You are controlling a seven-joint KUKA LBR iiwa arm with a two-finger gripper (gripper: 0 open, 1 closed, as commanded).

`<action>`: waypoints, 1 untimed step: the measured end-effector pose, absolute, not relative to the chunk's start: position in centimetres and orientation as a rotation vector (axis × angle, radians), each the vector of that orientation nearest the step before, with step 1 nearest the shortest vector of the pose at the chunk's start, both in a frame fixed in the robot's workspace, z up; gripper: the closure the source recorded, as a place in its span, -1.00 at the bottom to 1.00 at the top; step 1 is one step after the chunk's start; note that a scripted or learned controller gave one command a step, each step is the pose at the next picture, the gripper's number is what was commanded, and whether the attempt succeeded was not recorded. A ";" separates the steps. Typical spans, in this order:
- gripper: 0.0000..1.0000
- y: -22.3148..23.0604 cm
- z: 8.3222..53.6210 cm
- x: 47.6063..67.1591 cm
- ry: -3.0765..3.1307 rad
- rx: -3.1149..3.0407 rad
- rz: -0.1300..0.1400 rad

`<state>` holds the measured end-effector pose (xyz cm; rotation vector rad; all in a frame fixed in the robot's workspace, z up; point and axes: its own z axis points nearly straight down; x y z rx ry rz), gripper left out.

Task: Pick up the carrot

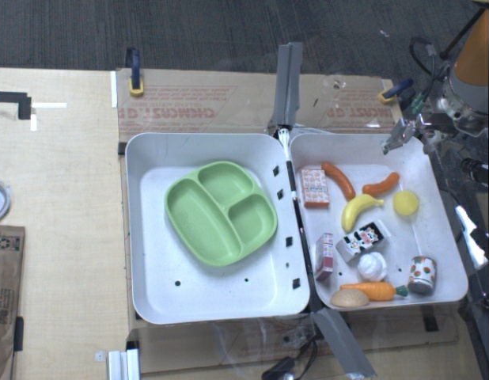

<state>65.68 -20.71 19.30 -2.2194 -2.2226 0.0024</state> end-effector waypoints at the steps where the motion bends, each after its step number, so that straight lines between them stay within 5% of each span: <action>1: -1.00 -16.9 10.2 61.8 -2.310 -2.139 -0.005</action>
